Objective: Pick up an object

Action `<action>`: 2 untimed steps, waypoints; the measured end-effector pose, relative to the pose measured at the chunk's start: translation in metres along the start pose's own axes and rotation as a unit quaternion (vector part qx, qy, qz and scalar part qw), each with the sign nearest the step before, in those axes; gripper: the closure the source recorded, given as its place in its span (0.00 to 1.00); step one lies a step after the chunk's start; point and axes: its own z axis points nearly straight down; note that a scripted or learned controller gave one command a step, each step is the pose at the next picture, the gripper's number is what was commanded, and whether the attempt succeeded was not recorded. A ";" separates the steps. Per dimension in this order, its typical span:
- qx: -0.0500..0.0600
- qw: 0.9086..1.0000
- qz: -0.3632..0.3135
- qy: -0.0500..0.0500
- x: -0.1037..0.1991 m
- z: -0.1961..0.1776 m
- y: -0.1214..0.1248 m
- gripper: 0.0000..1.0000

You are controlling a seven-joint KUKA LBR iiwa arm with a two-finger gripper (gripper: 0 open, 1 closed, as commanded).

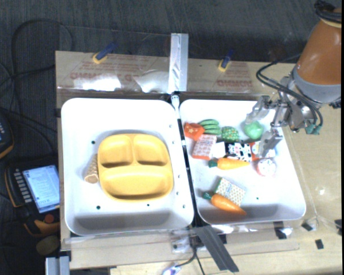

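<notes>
The gripper (pixel 262 128) hangs low over the far right part of the right bin (pixel 286 196), its fingers spread around a round green object (pixel 253 130) that sits between them, though whether they press on it cannot be told. Just below the gripper lies a small red and white round piece (pixel 266 167), and beside that, toward the bin's middle, a black and white spotted toy (pixel 239 149) and an orange carrot (pixel 230 164). Further left of the gripper are a green vegetable (pixel 208 124), a red piece (pixel 193 130) and a pink card (pixel 203 146). Well below it, a second carrot (pixel 223 202) lies against a patterned packet (pixel 231 191). The left bin (pixel 74 153), well apart from the gripper, holds a yellow divided tray (pixel 135 165) with a tan cone (pixel 92 169) touching its left side. Both bins rest on a brown board (pixel 126 70) over dark carpet (pixel 160 10).
</notes>
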 end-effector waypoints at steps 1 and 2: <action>0.000 1.000 -0.014 0.001 -0.043 0.170 0.004 0.00; 0.003 0.998 -0.067 0.006 -0.069 0.176 0.009 0.00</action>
